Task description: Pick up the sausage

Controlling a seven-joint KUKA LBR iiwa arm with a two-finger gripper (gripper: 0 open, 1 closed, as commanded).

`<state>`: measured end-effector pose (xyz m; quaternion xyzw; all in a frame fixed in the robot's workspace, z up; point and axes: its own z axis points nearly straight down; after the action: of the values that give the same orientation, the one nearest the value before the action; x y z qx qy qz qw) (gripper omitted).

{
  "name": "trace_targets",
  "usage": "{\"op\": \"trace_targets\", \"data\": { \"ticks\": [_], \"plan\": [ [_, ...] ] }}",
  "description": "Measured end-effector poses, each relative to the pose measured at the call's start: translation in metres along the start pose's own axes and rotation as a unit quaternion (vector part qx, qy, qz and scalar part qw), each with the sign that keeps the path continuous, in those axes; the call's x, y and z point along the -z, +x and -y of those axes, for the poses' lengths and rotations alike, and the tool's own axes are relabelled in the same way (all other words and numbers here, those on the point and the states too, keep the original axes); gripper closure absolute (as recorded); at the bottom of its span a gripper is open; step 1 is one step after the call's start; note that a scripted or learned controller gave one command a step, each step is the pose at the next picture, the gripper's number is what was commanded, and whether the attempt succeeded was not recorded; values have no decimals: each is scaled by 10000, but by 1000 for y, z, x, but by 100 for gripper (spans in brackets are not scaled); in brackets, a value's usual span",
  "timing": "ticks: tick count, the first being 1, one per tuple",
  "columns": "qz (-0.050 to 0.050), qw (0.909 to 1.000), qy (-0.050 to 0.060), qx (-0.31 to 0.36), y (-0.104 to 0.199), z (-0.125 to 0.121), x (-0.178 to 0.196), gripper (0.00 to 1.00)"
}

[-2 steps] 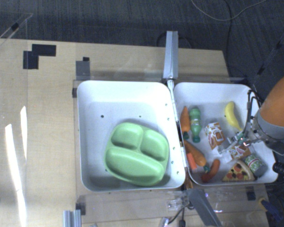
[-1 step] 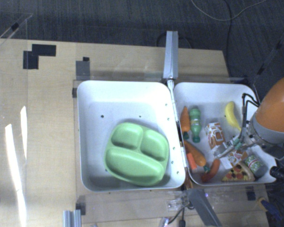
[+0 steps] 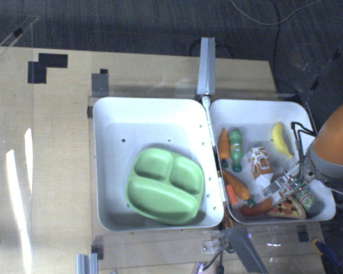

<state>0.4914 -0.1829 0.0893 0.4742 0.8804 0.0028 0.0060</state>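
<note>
Low over the right bin's [image 3: 257, 104] front right corner, the gripper [image 3: 287, 182] hangs beneath the orange-banded arm [image 3: 336, 138], and whether it is released or clenched I cannot tell, nor whether it touches anything, for its tip is a small blur of metal. Just beside it toward the bin's front wall lies the sausage [image 3: 256, 208], dark red, stretched along that wall, with a pizza slice [image 3: 287, 211] touching its right end and a carrot [image 3: 235, 184] slanting just behind it. To do this step well, I judge the gripper should drop squarely across the sausage's middle, closing across its narrow width, clear of the pizza and the wall. Farther back lie a carton [image 3: 260, 161], a green bottle [image 3: 235, 148] and a banana [image 3: 281, 139]; the left bin [image 3: 111, 153] holds a green tray [image 3: 166, 184].
</note>
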Motion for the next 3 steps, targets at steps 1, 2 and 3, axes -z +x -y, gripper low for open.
{"op": "trace_targets", "data": {
  "ticks": [1,2,3],
  "plan": [
    [-21,9994,29,-351,39,-23,19,0],
    [-20,9998,26,-190,46,-27,29,0],
    [-19,9999,33,-136,21,-11,34,0]
  ]
}}
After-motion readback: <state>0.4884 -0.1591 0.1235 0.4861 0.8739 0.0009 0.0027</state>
